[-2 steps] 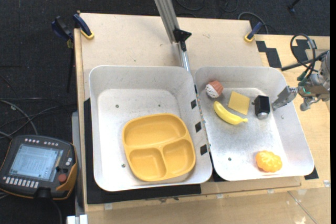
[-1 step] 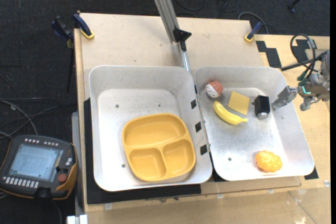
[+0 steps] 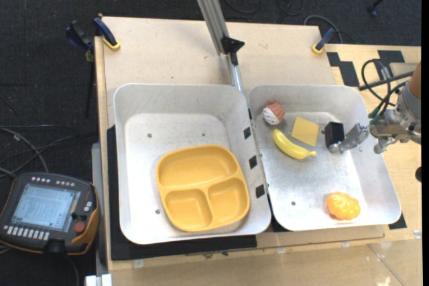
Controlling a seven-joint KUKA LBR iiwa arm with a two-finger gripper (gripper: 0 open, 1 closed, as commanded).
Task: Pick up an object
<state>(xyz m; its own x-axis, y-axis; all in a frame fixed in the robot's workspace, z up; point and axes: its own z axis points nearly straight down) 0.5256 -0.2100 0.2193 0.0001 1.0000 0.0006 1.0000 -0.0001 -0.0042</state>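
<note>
The right bin (image 3: 375, 191) holds a yellow banana (image 3: 293, 145), a flat yellow block (image 3: 305, 130) just behind it, a small red and white round thing (image 3: 273, 114) near the bin's far left corner, and an orange lumpy fruit (image 3: 343, 205) near the front. My gripper (image 3: 351, 138) reaches in over the right bin's right side, a little to the right of the yellow block and banana and above the bin floor. I see nothing held in it.
The left bin (image 3: 134, 110) carries a yellow divided plate (image 3: 202, 187). A slanted metal pole (image 3: 209, 0) rises from the gap between the bins at the back. A teach pendant (image 3: 43, 207) lies off the bench at the lower left.
</note>
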